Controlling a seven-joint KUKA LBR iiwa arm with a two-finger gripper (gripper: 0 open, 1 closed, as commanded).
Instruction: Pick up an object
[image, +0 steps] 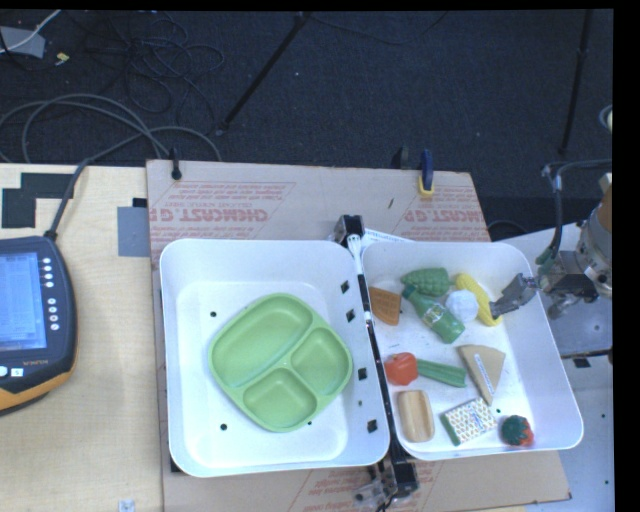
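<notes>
Hand (517, 294), aperture indeterminate, at right bin's (568, 405) far-right edge beside the banana (476, 297): light, rigid, smooth; grip across its middle.

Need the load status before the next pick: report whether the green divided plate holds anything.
Empty. The green divided plate lies flat in the left bin, and all three compartments show bare green.

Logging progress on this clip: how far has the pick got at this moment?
Nothing looks done yet: the toy food, such as the banana and the carrot, lies in the right bin, and the green divided plate sits in the left bin. In hand: the gripper is at the right bin's far right rim, near the banana, holding nothing visible. Left: grasp an object and lift it.
</notes>
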